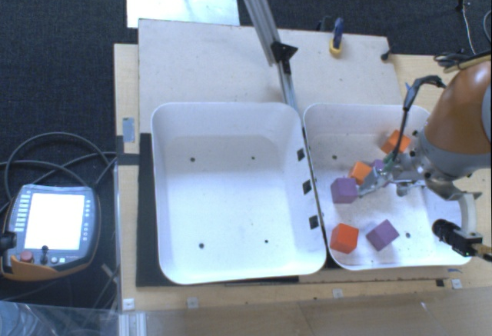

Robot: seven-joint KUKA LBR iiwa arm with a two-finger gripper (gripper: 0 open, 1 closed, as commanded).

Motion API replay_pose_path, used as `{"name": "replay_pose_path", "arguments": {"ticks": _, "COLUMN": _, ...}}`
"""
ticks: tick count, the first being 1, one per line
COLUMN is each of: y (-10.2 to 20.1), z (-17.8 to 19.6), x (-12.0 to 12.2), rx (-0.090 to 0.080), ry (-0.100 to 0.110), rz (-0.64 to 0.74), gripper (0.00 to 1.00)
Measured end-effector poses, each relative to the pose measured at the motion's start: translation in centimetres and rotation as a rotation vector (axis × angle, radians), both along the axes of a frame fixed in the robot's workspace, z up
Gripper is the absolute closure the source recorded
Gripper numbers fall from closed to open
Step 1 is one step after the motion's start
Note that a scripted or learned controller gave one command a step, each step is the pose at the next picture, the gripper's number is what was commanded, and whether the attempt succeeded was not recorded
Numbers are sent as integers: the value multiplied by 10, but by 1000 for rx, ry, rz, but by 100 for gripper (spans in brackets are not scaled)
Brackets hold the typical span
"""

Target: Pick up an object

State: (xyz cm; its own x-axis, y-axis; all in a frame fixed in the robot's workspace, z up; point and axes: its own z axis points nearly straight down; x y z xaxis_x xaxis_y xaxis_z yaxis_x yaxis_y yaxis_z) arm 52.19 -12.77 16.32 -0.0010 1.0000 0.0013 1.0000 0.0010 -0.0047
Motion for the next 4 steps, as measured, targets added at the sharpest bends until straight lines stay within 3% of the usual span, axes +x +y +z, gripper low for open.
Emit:
{"name": "replay_pose_path", "arguments": {"ticks": 1, "y": 4, "z": -60, "x": -7, "rx": 1, "ry": 1, "rz": 0, "gripper": 0}}
{"name": "replay_pose_path", "arguments": {"ticks": 2, "y": 4, "z": -74, "x": -7, "rx": 0, "ry": -3, "rz": 1, "gripper": 0}}
{"name": "replay_pose_path", "arguments": {"ticks": 3, "y": 4, "z": -62, "x": -5, "rx": -1, "ry": -8, "rz": 2, "gripper": 100}}
{"name": "replay_pose_path", "arguments": {"ticks": 4, "y": -2, "z": 1, "x": -3, "rx": -4, "ry": -14, "rz": 2, "gripper": 100}}
